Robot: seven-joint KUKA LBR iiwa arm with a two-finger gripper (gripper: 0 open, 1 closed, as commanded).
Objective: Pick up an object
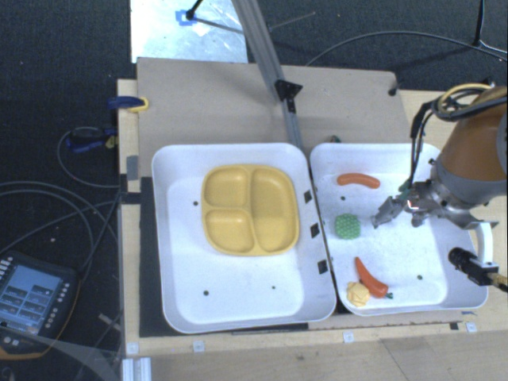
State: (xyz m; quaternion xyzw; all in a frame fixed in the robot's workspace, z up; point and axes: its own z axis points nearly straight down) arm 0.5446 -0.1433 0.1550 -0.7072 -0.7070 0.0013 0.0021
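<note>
Leftward, the left bin (178,292) holds a yellow divided plate (250,209). The right bin (429,296) holds a green ball (347,226), an orange sausage (358,180), a red-orange carrot (370,277) beside a yellow piece (358,294). The gripper (397,211) hangs over this bin; whether its fingers are parted cannot be told.
</note>
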